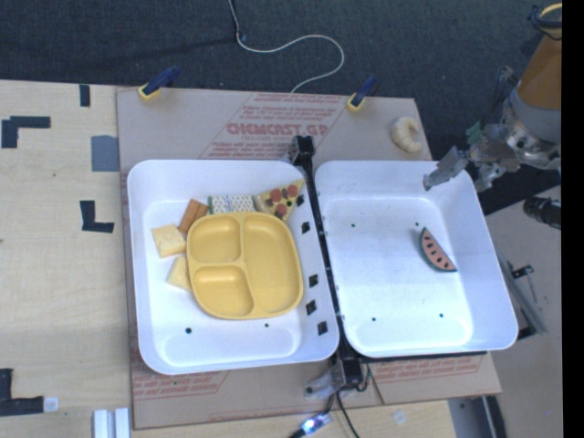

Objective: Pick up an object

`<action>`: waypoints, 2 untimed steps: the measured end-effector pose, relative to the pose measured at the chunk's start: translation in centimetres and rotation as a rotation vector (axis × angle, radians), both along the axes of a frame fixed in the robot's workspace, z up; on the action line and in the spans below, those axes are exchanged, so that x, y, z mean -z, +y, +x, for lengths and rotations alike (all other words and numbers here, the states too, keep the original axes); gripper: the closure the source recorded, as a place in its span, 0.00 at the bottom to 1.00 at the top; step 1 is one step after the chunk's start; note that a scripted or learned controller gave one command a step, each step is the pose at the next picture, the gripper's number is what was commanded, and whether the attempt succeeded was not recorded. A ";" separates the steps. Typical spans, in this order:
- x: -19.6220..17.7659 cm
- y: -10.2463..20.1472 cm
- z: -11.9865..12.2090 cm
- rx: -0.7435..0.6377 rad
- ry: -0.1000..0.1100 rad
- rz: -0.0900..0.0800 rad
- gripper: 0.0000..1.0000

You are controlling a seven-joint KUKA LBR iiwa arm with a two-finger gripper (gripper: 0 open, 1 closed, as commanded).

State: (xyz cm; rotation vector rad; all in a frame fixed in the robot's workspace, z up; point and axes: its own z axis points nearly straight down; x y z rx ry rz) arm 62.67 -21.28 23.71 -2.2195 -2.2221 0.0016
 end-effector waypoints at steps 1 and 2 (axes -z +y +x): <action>5.5 0.1 -1.1 0.000 0.004 0.000 0.00; 11.9 -0.2 -1.4 -0.001 0.005 0.000 0.00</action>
